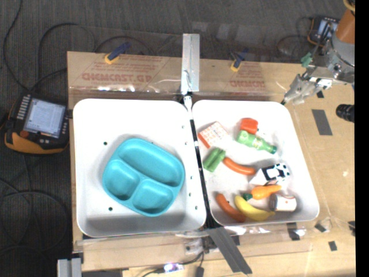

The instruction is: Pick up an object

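Observation:
The right bin [288, 117] holds several small toys: a red-and-white card box [213, 133], a green bottle with an orange cap [255, 139], a green block [213, 158], an orange carrot-like stick [237, 165], a black-and-white cow figure [275, 173], a banana [253, 208], a red sausage [226, 205] and a small can [284, 202]. My gripper [297, 90] hangs above the bench just beyond the right bin's far right corner, away from all the toys. Its fingers are spread with nothing between them.
The left bin [92, 120] carries a blue three-compartment plate [144, 175]. A metal divider post [191, 62] stands at the back between the bins. A handheld pendant [39, 123] lies on the floor at the left. Cables run over the bench's far right.

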`<action>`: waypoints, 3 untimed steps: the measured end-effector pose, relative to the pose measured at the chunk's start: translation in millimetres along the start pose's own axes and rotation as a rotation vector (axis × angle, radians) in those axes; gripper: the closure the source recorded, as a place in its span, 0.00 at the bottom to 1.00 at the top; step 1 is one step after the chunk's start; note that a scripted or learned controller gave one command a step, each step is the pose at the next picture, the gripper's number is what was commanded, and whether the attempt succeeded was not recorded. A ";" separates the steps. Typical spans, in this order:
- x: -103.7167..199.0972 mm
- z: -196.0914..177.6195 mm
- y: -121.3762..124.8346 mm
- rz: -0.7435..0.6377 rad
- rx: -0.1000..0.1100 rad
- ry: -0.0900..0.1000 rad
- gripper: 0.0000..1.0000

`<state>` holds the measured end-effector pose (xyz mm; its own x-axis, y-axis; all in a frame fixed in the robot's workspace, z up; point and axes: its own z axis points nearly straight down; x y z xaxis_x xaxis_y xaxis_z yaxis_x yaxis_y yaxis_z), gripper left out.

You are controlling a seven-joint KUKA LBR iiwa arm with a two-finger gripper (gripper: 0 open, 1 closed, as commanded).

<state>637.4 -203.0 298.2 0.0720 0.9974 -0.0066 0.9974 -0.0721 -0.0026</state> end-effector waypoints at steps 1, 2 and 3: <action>-17.3 4.1 32.0 -0.036 -0.001 -0.002 1.00; -17.4 -5.8 32.4 -0.037 0.000 -0.010 1.00; -14.1 151.3 22.2 -0.326 -0.001 0.002 1.00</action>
<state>658.0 -219.6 147.0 -0.2516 0.9678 -0.0038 0.9678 0.2516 -0.0029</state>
